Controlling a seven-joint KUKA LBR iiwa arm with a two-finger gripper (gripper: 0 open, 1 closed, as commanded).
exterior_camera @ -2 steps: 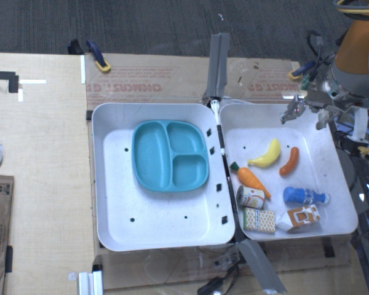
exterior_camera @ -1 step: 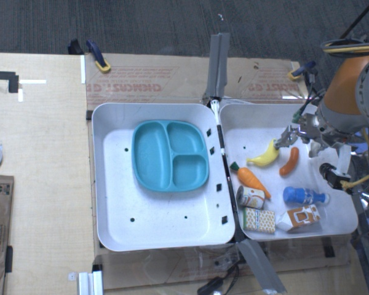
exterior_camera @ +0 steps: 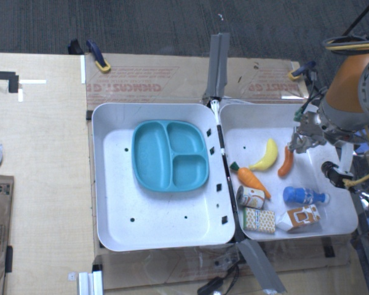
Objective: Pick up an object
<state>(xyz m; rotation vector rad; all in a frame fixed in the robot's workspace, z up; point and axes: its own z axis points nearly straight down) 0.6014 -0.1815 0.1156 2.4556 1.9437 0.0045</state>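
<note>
Pale wooden surface [exterior_camera: 37, 134], two bins. Pincer [exterior_camera: 297, 141], state unclear, near sausage [exterior_camera: 285, 162]: probably light, stiff, slick; grip mid-length, across its width.

The right bin [exterior_camera: 234, 112] was crowded along its near side: carrot [exterior_camera: 252, 180], can [exterior_camera: 252, 197], cracker box [exterior_camera: 259, 220], blue bottle [exterior_camera: 304, 196] and juice carton [exterior_camera: 302, 217] lay close together. Its far part stayed bare, behind the banana [exterior_camera: 265, 156] and sausage [exterior_camera: 285, 162]. In the left bin [exterior_camera: 104, 183], a compartment plate [exterior_camera: 170, 155] took the middle, with open floor around it.
</note>
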